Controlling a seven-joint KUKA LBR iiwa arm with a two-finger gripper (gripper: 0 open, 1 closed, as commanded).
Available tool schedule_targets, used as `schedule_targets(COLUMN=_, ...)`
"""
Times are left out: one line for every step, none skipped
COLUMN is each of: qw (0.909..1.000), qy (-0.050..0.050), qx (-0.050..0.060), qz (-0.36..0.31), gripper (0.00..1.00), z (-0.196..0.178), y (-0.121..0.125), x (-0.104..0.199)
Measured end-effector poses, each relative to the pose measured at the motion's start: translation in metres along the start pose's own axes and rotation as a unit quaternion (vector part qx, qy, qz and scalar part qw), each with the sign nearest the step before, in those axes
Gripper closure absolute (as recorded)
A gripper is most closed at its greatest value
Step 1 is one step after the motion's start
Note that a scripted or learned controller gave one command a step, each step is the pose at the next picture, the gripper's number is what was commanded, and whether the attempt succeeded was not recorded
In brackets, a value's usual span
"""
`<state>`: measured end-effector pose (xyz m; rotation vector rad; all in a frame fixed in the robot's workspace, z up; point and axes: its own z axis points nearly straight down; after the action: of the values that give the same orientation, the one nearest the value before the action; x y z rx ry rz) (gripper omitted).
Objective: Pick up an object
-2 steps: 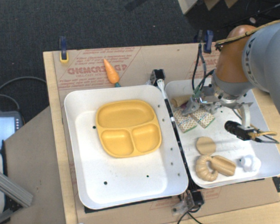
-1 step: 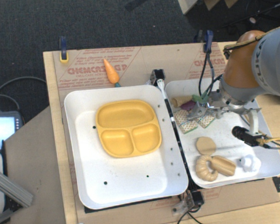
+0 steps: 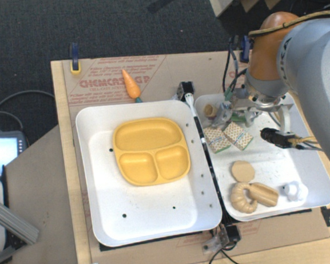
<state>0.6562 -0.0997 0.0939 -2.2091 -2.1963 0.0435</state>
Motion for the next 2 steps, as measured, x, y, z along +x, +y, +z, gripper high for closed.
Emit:
schedule_targets(qw=0.9997, qy=0.000, qx=-0.026, qz=-0.005, gripper=0.00, z=-0.099, y=0.009, x=0.033)
schedule_targets(qw=0.9997, qy=0.000, qx=-0.023, qz=-0.002, gripper=0.00, z=0.009, y=0.012, x=0.008)
